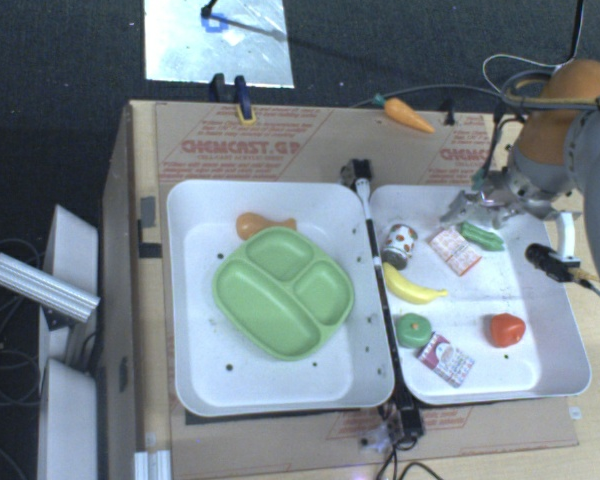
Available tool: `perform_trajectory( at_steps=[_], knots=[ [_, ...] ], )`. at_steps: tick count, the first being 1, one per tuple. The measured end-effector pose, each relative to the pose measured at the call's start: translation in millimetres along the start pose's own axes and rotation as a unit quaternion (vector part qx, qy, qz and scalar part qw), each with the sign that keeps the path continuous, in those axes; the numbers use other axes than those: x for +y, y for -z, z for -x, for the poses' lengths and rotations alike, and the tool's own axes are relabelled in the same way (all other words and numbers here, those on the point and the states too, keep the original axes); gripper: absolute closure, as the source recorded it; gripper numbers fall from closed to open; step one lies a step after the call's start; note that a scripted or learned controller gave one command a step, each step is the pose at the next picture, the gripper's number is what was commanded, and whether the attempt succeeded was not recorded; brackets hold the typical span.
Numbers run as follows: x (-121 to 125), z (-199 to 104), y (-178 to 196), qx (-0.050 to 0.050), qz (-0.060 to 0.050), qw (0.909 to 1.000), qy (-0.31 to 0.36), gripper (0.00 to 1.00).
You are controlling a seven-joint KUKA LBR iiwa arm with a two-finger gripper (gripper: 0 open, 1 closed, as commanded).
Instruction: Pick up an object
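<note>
Cucumber (482, 236), a smooth green toy, lies near the far edge of the right bin (565, 353), its long axis slanting from the far left down toward the bin's right edge. Just above its far end hangs the gripper (485, 206), and its state cannot be told from this slanted view. Closer to the divider sit a crinkled red-and-white packet (456, 251), a curved glossy banana (412, 287) and a round brown-and-white ball (400, 240) (all apart from the cucumber). A moulded green tray (283, 290) with three compartments fills the left bin's (195, 388) middle.
</note>
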State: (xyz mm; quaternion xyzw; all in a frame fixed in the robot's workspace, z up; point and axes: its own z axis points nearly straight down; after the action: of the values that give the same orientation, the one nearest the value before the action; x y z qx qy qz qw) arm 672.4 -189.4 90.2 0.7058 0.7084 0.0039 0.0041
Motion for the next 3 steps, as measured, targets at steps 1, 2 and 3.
perform_trajectory(
  at_steps=[1,2,3],
  knots=[
    [0,11,0,0.001,0.0,1.0,0.0,0.0],
    [0,8,0,-0.002,0.001,1.0,0.0,0.0],
    [2,7,12,-0.001,0.003,1.0,0.002,1.0]
  ],
)
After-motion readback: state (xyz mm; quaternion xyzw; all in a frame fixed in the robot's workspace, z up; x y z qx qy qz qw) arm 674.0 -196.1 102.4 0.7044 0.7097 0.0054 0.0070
